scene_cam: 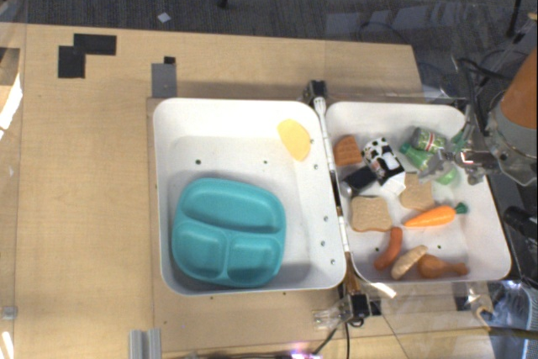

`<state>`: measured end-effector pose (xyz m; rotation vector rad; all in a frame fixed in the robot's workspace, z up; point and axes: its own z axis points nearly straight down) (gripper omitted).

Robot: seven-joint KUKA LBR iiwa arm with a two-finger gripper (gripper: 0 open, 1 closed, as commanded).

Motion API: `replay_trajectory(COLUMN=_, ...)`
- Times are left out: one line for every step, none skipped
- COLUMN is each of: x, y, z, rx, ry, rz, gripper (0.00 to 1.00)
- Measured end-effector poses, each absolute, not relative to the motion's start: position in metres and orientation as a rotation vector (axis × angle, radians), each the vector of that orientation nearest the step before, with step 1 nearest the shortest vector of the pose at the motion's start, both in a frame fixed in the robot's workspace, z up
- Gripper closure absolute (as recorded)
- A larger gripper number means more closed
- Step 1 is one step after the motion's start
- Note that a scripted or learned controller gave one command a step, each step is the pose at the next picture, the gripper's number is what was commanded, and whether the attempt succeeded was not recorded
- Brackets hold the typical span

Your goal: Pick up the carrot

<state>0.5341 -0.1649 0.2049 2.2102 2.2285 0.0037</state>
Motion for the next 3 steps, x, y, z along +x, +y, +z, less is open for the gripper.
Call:
replay_trajectory(x=0.504, y=-0.174, z=0.107, rx=2.101, ry=2.311, rz=0.012, gripper=0.00)
replay_trajectory(x=0.496, y=-0.188, z=0.093, rx=1.859, ry=2.504, rz=0.012, gripper=0.00)
replay_trajectory(x=0.503, y=-0.191, z=0.108, rx=1.841, ry=2.482, rz=0.018, gripper=1.00)
